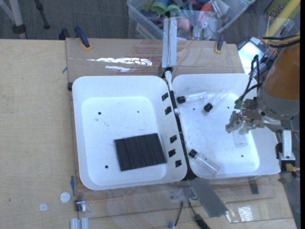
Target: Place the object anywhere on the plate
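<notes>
In the right bin [267,163], the gripper [239,126] is poised low; finger state cannot be told. 2 clear vials are seen, one [202,161] below-left of it, another [193,98] up-left. The dark plate [140,151] is set in the left bin [78,128], far left, ready for a drop.

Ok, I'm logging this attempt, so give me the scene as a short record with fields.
plate: dark ribbed slab lying flat in the left bin
objects: clear vials with black caps in the right bin, one at its near left corner, others toward its far side
pincer: over the right bin
grip: cannot tell
task state: nothing on the plate yet
</notes>
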Available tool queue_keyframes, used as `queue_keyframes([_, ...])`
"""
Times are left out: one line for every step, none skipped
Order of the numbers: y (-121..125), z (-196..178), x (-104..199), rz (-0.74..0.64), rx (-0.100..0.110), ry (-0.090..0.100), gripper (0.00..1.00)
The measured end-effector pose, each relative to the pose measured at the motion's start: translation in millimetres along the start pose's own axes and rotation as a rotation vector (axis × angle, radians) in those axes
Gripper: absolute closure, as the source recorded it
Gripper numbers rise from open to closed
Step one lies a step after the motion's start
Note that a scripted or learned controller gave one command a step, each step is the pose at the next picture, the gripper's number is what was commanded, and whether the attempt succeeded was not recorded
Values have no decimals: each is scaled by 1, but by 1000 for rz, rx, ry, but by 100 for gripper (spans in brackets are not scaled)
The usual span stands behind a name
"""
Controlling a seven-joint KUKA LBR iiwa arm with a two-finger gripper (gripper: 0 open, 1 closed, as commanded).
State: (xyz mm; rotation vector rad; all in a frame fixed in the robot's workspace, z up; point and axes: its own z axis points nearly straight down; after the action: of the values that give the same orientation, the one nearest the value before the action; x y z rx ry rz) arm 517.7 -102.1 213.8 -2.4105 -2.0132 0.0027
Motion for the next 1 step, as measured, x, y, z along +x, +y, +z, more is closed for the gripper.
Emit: queue_keyframes([26,30,80,-198,-3,0,100])
